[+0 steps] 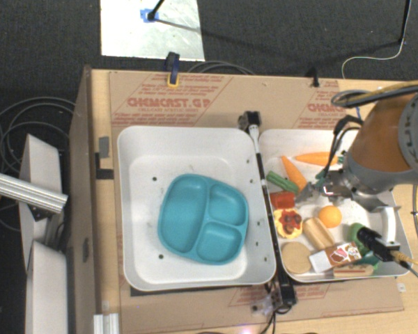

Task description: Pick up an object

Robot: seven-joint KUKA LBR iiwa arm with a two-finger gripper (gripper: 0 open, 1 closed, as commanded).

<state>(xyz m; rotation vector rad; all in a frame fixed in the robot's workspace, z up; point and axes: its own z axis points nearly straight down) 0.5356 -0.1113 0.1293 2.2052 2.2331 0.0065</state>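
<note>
Hovering at nine o'clock over the cluttered right bin (401, 223), gripper (325, 186) poising beside an orange ball (329, 216) and carrot (293, 170), likely picking targets; jaw state impossible to tell; teal divided plate (203, 218) lying alone in left bin (136, 160)

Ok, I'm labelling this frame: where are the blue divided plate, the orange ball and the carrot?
blue divided plate (203, 218): camera view, central ridge.
orange ball (329, 216): camera view, top surface.
carrot (293, 172): camera view, middle of body.
</note>
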